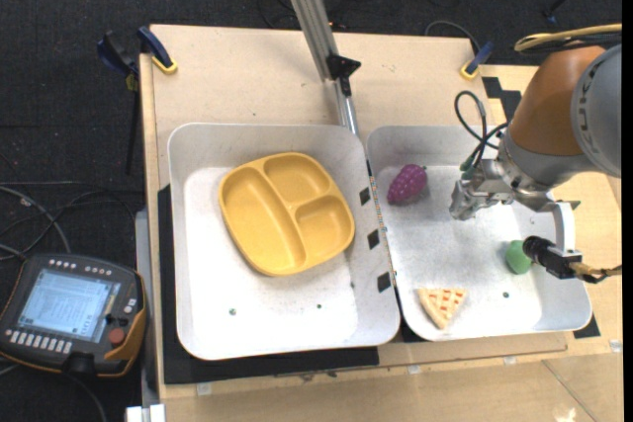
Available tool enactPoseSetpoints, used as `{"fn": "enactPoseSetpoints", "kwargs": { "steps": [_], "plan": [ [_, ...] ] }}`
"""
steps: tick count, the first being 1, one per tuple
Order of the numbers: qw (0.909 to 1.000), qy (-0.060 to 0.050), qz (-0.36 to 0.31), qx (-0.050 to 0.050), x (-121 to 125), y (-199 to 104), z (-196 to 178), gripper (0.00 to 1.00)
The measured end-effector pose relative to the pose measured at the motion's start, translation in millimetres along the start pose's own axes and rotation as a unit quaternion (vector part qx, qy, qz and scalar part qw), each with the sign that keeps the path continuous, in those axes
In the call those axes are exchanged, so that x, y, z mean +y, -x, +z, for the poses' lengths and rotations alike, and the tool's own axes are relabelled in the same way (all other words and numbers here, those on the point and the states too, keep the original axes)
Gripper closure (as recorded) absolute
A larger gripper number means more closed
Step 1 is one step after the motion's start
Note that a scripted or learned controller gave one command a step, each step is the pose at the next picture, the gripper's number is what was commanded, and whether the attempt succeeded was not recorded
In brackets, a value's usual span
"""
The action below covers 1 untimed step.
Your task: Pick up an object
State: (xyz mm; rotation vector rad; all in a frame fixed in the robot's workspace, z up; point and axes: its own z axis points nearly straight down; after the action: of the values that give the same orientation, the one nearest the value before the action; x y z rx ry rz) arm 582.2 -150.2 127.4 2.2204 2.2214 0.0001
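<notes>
we see the gripper (467,203) over the right bin (435,242) — beside the purple grapes (406,183). can't tell its grip state.

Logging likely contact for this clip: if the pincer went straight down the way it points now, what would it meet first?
Probably the bare floor of the right bin. The pincer points down just right of the purple grape bunch, seemingly apart from it, though depth is unclear.
</notes>
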Motion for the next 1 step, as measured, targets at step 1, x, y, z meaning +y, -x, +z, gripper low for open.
{"fn": "enactPoseSetpoints", "kwargs": {
  "steps": [1],
  "plan": [
    [1.0000,0.003,-0.001,-0.001,9.0,1.1,-61.0,1.00]
  ]
}}
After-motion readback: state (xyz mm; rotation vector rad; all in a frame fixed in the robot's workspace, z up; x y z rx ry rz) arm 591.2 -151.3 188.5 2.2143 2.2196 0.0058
